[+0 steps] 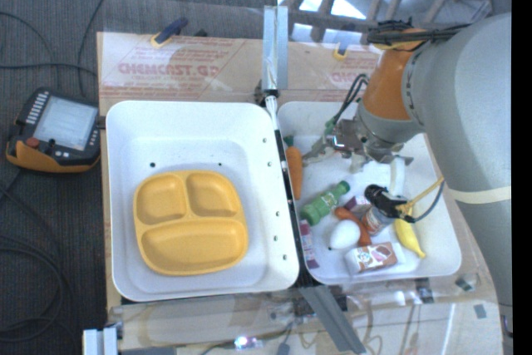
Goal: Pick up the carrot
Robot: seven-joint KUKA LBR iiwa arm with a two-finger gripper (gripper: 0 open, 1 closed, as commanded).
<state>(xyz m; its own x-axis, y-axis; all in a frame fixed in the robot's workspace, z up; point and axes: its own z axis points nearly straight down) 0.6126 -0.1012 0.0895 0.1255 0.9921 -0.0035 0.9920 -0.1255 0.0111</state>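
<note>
The carrot (294, 170) lies along the left wall of the right bin (450, 258), close to the divide between the two bins, its length running from the far side toward the near side. The gripper (326, 147) hangs over the far part of that bin, just right of the carrot's far end; nothing sits between its fingers, and whether they are spread or closed cannot be told. Near the middle of the same bin a green bottle (324, 202) lies tilted, with a white egg (342, 235) nearer the front edge and a banana (409, 235) toward the right wall. The left bin (166, 116) carries a yellow divided tray (191, 222).
</note>
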